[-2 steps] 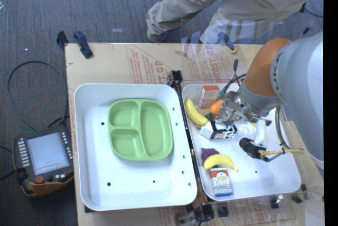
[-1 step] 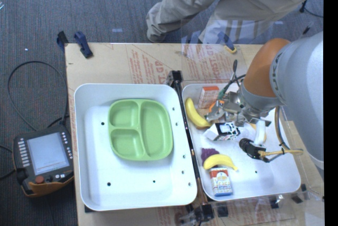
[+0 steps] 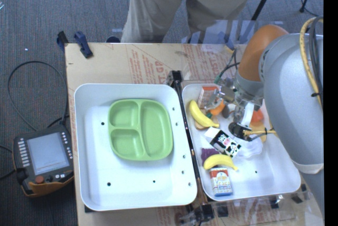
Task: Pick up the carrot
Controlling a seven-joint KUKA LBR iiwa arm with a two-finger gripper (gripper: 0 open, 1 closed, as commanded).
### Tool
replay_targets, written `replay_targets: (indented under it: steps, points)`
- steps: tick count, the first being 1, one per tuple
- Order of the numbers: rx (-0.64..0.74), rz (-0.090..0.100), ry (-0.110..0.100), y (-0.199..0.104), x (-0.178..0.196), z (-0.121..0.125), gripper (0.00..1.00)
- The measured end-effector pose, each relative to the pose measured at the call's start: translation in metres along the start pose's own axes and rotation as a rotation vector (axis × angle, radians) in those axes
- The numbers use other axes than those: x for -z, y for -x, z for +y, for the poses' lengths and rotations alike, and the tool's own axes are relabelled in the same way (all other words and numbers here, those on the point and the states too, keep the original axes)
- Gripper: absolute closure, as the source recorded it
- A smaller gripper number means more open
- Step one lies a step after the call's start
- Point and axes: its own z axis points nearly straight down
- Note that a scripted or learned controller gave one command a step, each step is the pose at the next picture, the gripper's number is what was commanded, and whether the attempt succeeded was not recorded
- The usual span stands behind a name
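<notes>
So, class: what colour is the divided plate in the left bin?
Light green plate, clearest in the camera view.

Matt green plastic tray (image 3: 141, 130); bench top (image 3: 137, 64) looks like cardboard

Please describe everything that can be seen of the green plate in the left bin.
The green plate is pale green, looks like plastic, and has rounded corners. Raised ridges split it into three compartments: two small on the left, one long on the right. It lies flat, slightly turned, in the upper middle of the left bin.

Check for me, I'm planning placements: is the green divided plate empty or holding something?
Empty. The green plate lies flat in the left bin, all three compartments showing bare green.
</notes>
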Motion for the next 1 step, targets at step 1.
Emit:
replay_targets:
  steps: [1]
  points:
    - [0.011,0.003,0.0,-0.0045,0.012,0.0,1.0]
